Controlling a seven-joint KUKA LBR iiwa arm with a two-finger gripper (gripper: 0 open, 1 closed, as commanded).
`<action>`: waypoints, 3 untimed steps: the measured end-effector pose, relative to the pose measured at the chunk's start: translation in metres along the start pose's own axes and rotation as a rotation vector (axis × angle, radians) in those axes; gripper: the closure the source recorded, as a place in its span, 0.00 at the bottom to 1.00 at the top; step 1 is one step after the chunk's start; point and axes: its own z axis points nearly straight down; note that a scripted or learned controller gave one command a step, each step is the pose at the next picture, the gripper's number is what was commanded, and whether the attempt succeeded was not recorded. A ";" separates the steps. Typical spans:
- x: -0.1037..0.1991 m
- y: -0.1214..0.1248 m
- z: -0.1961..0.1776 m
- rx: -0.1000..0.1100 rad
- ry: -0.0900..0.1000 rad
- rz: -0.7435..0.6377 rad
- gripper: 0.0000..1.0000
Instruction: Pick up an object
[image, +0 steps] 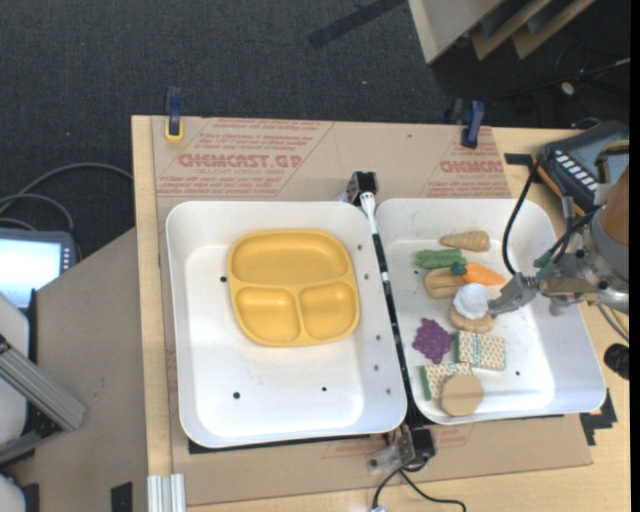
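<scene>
The right bin (570, 385) holds several toy foods in a cluster. At the top lies a tan peanut-shaped piece (466, 240), with a green piece (439, 260) and an orange carrot (486, 274) below it. A white round piece (470, 299) rests on a tan biscuit (470, 321). Lower down are purple grapes (433, 340), a patterned cracker square (482, 350) and a round tan disc (461, 396). My gripper (503, 299) reaches in from the right, low in the bin, its tip right beside the white round piece. Nothing is visibly held.
The left bin (200, 390) carries a yellow divided plate (294, 286). A black cable (512, 235) loops over the right bin's upper right part. The arm's body (605, 255) covers that bin's right edge. Blue clamps (471, 124) hold the board at the back.
</scene>
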 end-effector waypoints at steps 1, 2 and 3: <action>0.012 0.076 0.156 -0.010 -0.004 -0.005 0.00; 0.013 0.170 0.158 0.009 0.000 -0.001 0.00; 0.004 0.118 0.155 0.005 0.001 0.002 0.00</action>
